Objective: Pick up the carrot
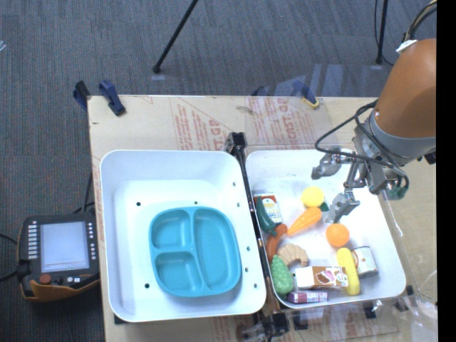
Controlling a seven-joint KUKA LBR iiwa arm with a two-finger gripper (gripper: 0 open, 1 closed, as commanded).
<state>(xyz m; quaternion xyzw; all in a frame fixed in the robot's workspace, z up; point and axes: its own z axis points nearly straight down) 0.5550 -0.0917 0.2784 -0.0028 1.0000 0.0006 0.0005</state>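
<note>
Carrot lies just below and to the left of the jaws, in the right-hand bin, orange body slanted with its thick end up toward the gripper and its tip pointing down-left. Not gripped; nothing sits between the fingers.

Gripper: jaws stand spread, one finger up and to the left, the other lower, with bare white bin floor in the gap. The lower finger ends close to the carrot's thick end; whether it touches, cannot tell from this slant.

Working outward from the jaws:
- lemon, just left of the lower finger, touching or nearly touching the carrot's upper end
- orange ball, directly below the lower finger, just right of the carrot
- bottle with a green label, beyond the carrot's tip
- bread-shaped piece, green vegetable, banana-like piece, small can, all further down
- blue divided tray, well apart in the left-hand bin

Step in hand, as I judge it: lining up over the carrot before descent. To do it well, shift the jaws down-left until the gap straddles the carrot's mid-body, and turn the wrist so the fingers close across the short axis, not along its length. Lemon and orange ball crowd the thick end; a grasp nearer the middle should keep the fingers from landing on either. Descend low enough to clear the rounded top, or it may squirt out.
</note>
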